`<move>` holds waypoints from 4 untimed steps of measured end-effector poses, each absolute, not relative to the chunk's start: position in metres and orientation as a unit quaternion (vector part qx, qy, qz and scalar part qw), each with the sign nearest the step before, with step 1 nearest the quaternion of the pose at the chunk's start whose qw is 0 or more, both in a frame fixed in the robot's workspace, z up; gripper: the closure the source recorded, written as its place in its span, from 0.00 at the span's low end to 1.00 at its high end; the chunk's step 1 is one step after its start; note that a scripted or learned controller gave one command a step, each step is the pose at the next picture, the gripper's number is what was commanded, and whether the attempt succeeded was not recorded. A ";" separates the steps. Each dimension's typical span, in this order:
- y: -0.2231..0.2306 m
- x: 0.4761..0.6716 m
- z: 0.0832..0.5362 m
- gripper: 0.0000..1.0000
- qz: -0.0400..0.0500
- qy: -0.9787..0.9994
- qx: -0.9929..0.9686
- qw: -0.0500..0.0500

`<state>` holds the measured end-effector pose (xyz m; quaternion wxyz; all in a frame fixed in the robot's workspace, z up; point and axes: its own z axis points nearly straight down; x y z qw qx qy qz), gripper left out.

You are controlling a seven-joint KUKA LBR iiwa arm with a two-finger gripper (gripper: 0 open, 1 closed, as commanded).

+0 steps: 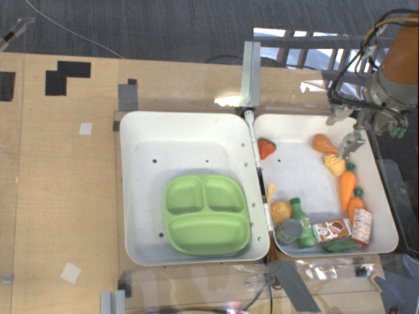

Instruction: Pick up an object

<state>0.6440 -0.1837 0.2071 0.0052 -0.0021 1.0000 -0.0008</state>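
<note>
The gripper [351, 142] hangs over the right bin's [308, 175] far right corner, beside an orange drumstick [323, 142] and a yellow piece [335, 165]; whether its fingers are spread I cannot tell. Two carrots [347, 187], one green bottle [301, 222] and two cartons [332, 229] lie nearer. The left bin [141, 175] holds one green tray [207, 213].

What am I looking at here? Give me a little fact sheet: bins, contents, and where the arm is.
left bin: holds a green divided plate
right bin: holds toy food, mostly along its near and right sides
toy items: red piece near the divider, carrots, green bottle, small cartons
arm: reaches in from the right
gripper: above the right bin's far right corner, by an orange toy
jaws: too small to tell
</note>
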 end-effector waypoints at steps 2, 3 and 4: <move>-0.178 0.603 0.089 0.00 -0.001 0.999 0.051 0.006; -0.177 0.609 0.105 1.00 -0.002 0.999 0.047 0.015; -0.128 0.598 0.241 1.00 0.000 0.997 0.078 0.013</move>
